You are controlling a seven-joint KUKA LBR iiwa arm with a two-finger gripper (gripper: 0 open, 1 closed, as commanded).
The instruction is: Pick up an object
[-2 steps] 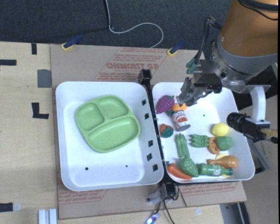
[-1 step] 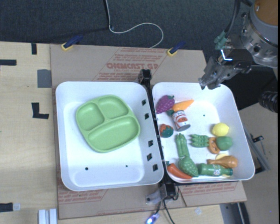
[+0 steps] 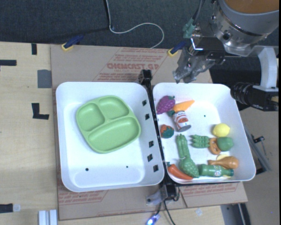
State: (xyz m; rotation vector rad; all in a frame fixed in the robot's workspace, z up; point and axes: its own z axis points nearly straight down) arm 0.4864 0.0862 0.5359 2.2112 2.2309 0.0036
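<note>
My gripper [image 3: 183,76] hangs above the back edge of the right bin [image 3: 234,108], with nothing between its fingers. Below it in that bin lie a purple grape bunch [image 3: 165,104], an orange carrot [image 3: 185,105], a small red-and-white can [image 3: 181,120], a red-and-green piece [image 3: 166,131], a yellow lemon [image 3: 221,130], a green round fruit [image 3: 225,143], green vegetables [image 3: 183,150] and a green bottle [image 3: 215,171]. The grape bunch and carrot are the nearest to the gripper.
The left bin [image 3: 68,102] holds a green divided plate [image 3: 108,123]. A black clamp [image 3: 145,76] sits where the two bins meet at the back. A white cable [image 3: 131,31] runs over the dark backdrop. Cardboard lies under both bins.
</note>
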